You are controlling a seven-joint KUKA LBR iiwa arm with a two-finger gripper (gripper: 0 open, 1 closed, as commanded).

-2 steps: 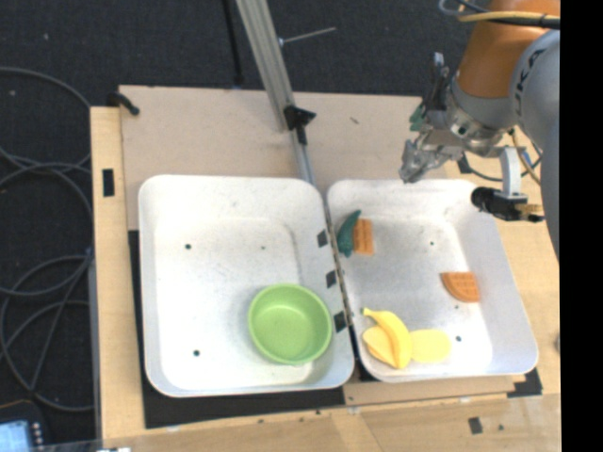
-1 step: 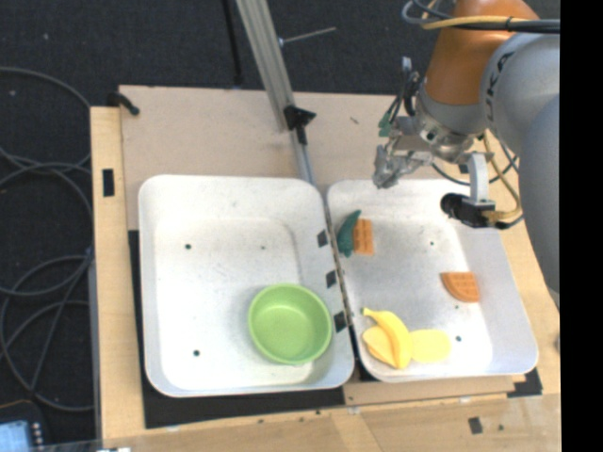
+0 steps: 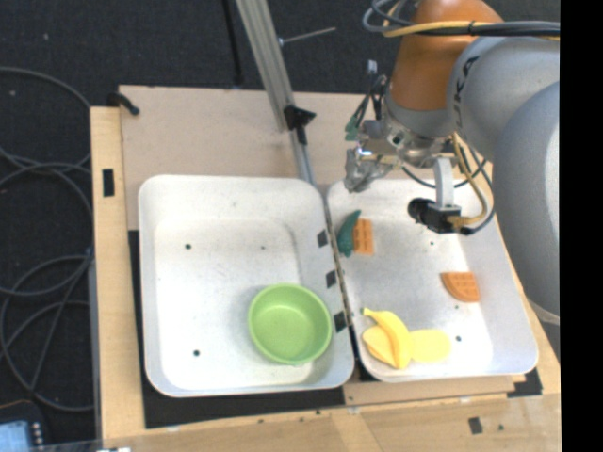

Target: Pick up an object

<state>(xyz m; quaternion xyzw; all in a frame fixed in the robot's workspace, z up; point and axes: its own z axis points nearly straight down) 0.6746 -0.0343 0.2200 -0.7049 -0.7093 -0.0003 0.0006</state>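
Note:
My gripper (image 3: 359, 174) hangs over the far left corner of the right bin (image 3: 490, 356), under the orange wrist band. Nothing shows between its fingers. Just below it, by the divider, lie a small teal piece (image 3: 348, 233) and an orange block (image 3: 364, 237) touching each other. An orange wedge (image 3: 461, 286) lies near the bin's right side. A yellow banana (image 3: 389, 335) rests on a yellow flat piece (image 3: 426, 346) at the bin's front.
A green bowl (image 3: 289, 322) sits in the front right of the left bin (image 3: 170, 252). A slanted metal rail (image 3: 273, 64) runs down to the bins' far edge. A black fitting (image 3: 433, 215) dangles from the arm's cables over the right bin.

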